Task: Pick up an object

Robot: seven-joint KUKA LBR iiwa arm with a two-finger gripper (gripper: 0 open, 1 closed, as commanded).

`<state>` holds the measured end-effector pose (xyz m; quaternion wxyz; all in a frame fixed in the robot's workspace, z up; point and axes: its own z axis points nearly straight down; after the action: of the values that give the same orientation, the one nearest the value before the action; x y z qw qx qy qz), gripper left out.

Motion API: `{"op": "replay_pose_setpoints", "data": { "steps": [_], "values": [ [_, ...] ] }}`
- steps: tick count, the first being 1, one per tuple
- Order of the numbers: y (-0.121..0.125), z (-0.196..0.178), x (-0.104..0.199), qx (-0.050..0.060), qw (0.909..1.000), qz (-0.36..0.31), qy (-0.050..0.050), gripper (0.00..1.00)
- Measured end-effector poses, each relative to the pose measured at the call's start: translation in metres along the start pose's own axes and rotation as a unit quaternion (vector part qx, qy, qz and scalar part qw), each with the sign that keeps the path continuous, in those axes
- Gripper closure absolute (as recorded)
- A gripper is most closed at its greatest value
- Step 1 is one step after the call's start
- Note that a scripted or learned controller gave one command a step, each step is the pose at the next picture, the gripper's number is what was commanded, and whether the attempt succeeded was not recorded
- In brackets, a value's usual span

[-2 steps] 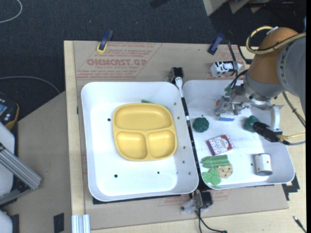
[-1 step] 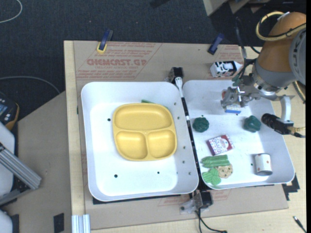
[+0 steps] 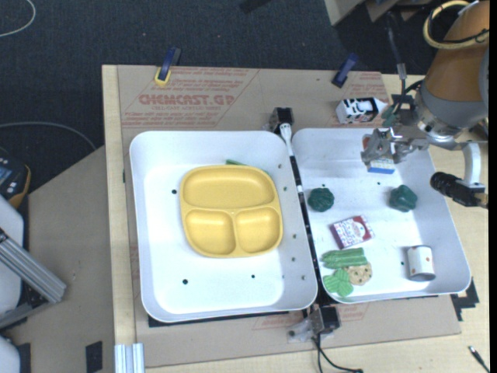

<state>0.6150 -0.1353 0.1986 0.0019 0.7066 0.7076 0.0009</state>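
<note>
Cookie [image 3: 358,273] and can [image 3: 420,262] sit loose well below the end effector [image 3: 380,152], which hovers over the right bin's [image 3: 454,243] top, grip state unreadable.

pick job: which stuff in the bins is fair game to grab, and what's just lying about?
Pick candidates, right bin:
- dark green ball
- second green lump
- red packet
- green pieces with cookie
- silver can
- gripper hovers over the bin's far edge

Lying about:
- yellow divided plate, left bin
- blue clamps
- black-and-white item on the bench
</note>
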Motion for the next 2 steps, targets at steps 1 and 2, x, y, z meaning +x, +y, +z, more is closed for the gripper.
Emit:
{"op": "replay_pose_setpoints", "data": {
  "steps": [1, 2],
  "values": [
    [0.001, -0.028, 0.0, -0.001, 1.0, 0.0, 0.0, 1.0],
    [-0.008, -0.019, 0.053, 0.004, 1.0, -0.002, 0.002, 1.0]
  ]
}}
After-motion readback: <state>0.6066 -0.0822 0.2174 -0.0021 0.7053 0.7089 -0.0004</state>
